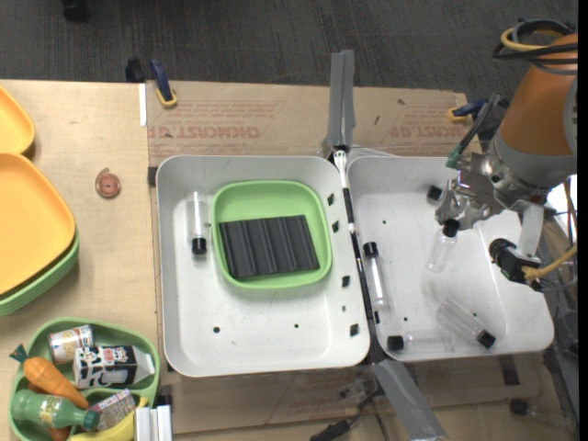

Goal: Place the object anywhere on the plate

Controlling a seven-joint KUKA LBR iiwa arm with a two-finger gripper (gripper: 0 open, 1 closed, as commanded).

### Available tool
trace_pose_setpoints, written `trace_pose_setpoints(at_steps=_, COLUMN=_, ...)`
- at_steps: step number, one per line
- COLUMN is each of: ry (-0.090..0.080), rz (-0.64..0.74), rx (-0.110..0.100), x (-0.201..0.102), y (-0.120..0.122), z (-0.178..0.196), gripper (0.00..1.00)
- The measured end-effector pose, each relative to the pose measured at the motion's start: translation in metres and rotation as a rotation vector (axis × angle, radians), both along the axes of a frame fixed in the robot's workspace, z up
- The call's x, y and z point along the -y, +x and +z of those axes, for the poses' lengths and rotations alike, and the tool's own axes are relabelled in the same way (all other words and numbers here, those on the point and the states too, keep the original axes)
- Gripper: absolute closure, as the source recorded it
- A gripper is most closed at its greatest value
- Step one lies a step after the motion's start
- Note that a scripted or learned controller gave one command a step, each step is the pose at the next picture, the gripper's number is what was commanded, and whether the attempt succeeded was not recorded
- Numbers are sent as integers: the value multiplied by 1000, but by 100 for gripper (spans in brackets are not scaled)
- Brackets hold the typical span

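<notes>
plate (230, 274) top: dark ridged block (268, 246) mid | rim free | left tube (197, 220) beside

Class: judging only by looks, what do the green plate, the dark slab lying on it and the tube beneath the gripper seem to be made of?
Green plate: probably moulded plastic, with an even colour, soft sheen and rounded rim.
Dark slab: perhaps rubber or foam, matt charcoal with parallel ridges; uncertain.
Tube: clear plastic or glass, since the white bin shows through it, with a black cap.
</notes>
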State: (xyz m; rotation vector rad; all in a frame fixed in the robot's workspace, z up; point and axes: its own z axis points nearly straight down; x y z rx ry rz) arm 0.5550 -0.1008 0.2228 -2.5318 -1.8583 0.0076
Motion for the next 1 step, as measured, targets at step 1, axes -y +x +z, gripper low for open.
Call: trace_pose_setpoints(at_steps=1, ry=0, rz=0, rx=0, x=0, y=0, z=0, gripper=0)
